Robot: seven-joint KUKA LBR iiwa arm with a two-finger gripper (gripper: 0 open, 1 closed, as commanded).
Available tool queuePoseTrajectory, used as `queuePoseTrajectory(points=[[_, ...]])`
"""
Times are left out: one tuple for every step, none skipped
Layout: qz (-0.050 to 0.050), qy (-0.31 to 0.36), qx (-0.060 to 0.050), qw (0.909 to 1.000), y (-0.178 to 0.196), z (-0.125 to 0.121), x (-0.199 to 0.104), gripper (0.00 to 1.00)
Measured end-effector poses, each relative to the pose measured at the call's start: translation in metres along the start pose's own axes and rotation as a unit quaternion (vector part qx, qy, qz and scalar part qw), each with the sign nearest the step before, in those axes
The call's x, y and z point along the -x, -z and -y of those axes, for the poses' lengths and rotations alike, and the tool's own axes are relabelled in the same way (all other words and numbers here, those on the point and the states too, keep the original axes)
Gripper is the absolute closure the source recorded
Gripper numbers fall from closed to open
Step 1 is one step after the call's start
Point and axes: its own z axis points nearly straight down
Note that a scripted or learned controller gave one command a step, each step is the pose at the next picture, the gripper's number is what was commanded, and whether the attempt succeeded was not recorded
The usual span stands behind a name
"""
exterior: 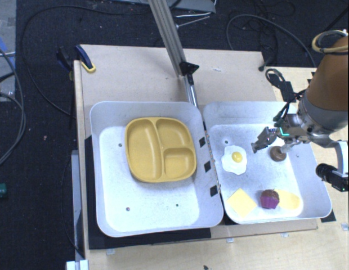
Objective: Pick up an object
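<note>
The right bin (311, 176) holds a toy fried egg (235, 160) near its left side. A yellow cheese slice (242, 201), a small purple object (269, 198) and a flat yellow piece (289, 200) lie along its front wall. My gripper (271, 145) hangs over the middle of this bin, right of the egg and above the purple object. A small brown shape (278, 154) sits right at its tip; I cannot tell whether that is an object or part of the gripper.
The left bin (107, 207) carries a yellow divided plate (161, 149). A slanted metal pole (169, 32) reaches down to the gap between the bins. A blue and yellow clamp (84, 59) sits at the bench's far left corner.
</note>
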Motion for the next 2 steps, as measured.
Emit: queuePoseTrajectory(points=[[0.000, 0.000, 0.001, 1.0000, 0.001, -0.001, 0.000, 0.00], [0.000, -0.001, 0.000, 1.0000, -0.060, -0.007, -0.002, 0.00]])
